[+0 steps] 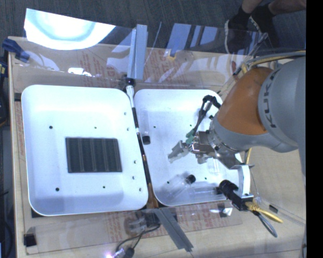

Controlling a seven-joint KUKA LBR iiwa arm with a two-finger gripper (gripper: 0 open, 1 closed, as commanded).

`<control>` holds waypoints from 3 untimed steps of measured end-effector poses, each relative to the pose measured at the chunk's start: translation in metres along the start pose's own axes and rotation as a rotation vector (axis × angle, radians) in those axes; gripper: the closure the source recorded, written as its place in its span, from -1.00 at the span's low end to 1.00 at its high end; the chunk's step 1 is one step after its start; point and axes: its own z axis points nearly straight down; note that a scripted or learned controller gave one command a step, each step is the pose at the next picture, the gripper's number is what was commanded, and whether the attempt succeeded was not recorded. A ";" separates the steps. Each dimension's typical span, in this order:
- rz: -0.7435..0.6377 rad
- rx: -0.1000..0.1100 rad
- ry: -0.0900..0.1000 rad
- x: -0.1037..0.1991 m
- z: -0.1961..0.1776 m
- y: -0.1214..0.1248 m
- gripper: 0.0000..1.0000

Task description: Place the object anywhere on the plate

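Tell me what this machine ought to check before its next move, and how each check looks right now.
1. Find the plate: the dark ribbed plate lies flat in the left bin. Ok.
2. Find the object: a clear object with a dark cap lies in the right bin, near its front edge. Ok.
3. Object held: nothing visible in the pincer, which hangs above the right bin's floor. Not ok.
4. Pincer ready to grasp: too blurred to judge. Cannot tell.
5. Path to the plate: only the low divider lies between the bins. Ok.
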 end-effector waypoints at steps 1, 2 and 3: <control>-0.124 0.002 0.003 0.084 0.004 -0.007 1.00; -0.169 0.004 0.001 0.167 0.012 -0.015 1.00; -0.003 0.001 0.002 0.254 -0.038 -0.023 1.00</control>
